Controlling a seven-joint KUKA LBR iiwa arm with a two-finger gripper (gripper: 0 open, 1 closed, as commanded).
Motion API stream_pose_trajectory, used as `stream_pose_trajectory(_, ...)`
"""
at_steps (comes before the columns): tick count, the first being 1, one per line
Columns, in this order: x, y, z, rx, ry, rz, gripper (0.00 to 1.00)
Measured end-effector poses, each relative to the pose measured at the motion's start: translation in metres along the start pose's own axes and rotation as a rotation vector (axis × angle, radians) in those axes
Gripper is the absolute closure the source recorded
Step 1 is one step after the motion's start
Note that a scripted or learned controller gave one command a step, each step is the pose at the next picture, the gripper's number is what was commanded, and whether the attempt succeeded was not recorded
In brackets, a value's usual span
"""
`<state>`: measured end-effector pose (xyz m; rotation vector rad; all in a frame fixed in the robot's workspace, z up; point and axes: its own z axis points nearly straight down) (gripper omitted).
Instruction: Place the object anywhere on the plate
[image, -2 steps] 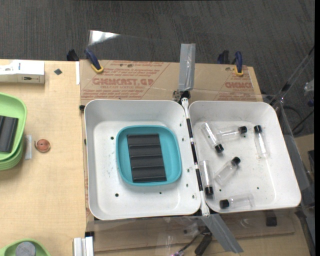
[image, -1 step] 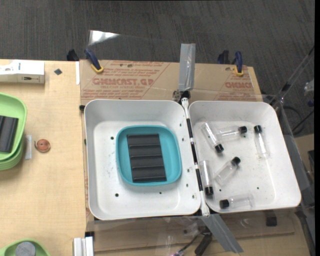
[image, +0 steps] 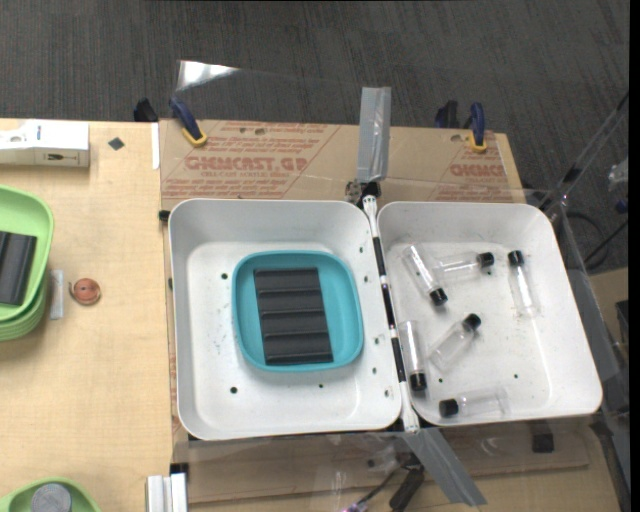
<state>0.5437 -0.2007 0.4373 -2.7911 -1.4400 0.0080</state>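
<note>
Right bin (image: 560, 300): clear vials (image: 455, 340), bodies faint | left bin: teal plate (image: 245, 320)

Two shallow white bins are counted side by side, a left bin (image: 190, 330) and a right bin (image: 560, 300). One teal plate (image: 245, 320) is counted in the left bin, and one black ridged block (image: 292, 315) is counted on that plate. Six clear vials with black caps are counted in the right bin: one (image: 423, 276), a second (image: 462, 266), a third (image: 520, 282), a fourth (image: 454, 342), a fifth (image: 412, 355) and a sixth (image: 476, 405).
</note>
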Motion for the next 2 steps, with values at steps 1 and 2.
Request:
stream_pose_trajectory(1,0.0000,0.0000,0.0000,0.000,0.000,0.000,0.00)
stream_pose_trajectory(2,0.0000,0.0000,0.0000,0.000,0.000,0.000,0.00)
